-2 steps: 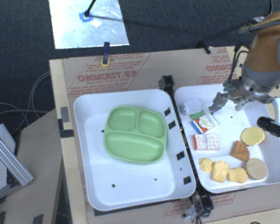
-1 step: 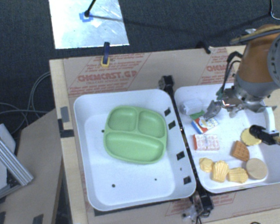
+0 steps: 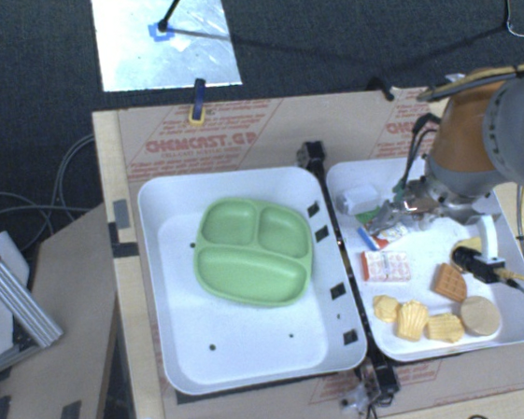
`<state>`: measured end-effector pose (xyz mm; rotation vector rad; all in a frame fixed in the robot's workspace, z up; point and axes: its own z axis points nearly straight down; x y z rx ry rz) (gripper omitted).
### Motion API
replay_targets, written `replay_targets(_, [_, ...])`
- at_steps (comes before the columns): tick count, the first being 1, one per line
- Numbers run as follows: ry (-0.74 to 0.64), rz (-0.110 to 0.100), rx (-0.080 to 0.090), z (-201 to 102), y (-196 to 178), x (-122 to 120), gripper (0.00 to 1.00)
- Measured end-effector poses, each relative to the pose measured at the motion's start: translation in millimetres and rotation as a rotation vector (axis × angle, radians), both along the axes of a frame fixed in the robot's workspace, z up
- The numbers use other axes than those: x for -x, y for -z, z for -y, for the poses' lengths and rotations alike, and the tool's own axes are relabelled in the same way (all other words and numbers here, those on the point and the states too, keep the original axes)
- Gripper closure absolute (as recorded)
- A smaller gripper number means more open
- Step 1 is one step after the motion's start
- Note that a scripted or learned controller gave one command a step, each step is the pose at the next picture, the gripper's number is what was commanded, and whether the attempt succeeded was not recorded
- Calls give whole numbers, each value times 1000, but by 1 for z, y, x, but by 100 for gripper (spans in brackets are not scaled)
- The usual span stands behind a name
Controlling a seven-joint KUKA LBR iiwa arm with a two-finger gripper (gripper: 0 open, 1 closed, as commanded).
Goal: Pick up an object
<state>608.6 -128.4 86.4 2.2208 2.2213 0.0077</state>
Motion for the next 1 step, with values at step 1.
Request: replay_targets(1, [-1,16,9,3,-16,-4,100])
